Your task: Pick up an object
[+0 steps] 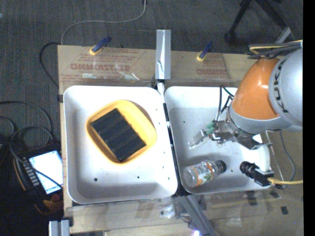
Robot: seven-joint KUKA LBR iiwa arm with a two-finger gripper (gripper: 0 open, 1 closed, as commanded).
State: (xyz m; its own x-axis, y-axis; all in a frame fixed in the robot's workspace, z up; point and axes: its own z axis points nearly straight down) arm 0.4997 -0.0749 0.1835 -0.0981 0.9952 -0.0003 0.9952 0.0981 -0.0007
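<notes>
The gripper is seen over the middle of the right bin, pointed toward the wall shared with the left bin. Whether it is open or closed cannot be told from this view. The bottle is found lying on its side in the right bin, near the front wall, with its dark cap turned to the right. It lies just in front of the gripper and apart from it.

The right part of that bin is covered by the arm. Bare floor is left at the back of the bin and along the shared wall.

In the left bin a yellow dish is set near the middle, and a black block is laid flat in it at a slant. Open floor is left all round the dish, most of it toward the front. The two bins are set touching side by side on a board, which is held at the back by two clamps.
</notes>
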